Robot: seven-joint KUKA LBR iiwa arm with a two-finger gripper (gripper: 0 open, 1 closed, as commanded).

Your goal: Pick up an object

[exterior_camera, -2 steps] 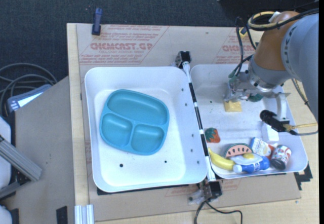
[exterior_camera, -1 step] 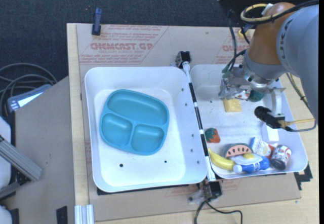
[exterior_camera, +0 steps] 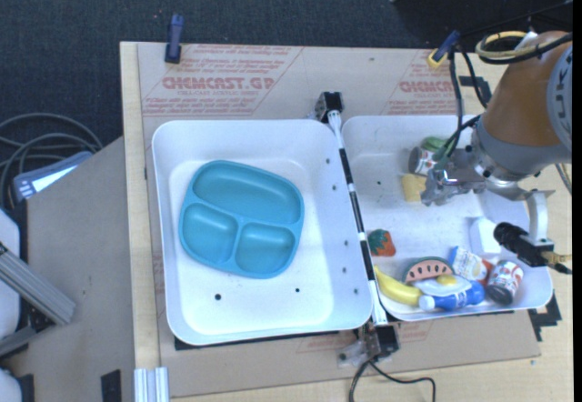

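Red "CHEMCAST GP" lettering (exterior_camera: 218,82) repeats across the surface (exterior_camera: 273,73); the tool (exterior_camera: 435,184) hangs in the right bin (exterior_camera: 382,141), grip state unreadable.

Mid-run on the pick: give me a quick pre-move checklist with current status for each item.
1. End effector over the right bin: ok.
2. Object seen in its grasp: cannot tell.
3. Pick candidates present, banana and red can along the near edge: ok.
4. Yellow item sits right beside the end effector: ok.
5. Blue divided plate lies in the left bin, away from the arm: ok.
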